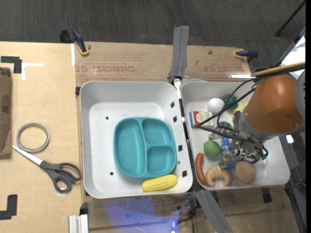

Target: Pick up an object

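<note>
While the arm [272,108] leans in from three o'clock over the right bin [277,178], its gripper [232,149] hangs low among the clutter, and whether it is wide, narrow or holding anything cannot be told (cables and the wrist cover it). Around it in that bin lie a green ball [211,148] at its nine o'clock, a croissant [218,174] at seven o'clock, a brown round object [245,173] at five o'clock, a red sausage [199,168] along the bin's left wall, a white ball [215,104] at eleven o'clock and a small carton [200,117] just below that ball. The left bin [92,130] holds a teal divided plate [145,146], with a corn cob [159,182] touching its six o'clock edge. Scissors [51,168] and a tape roll [33,137] lie on the bench at nine o'clock.
</note>
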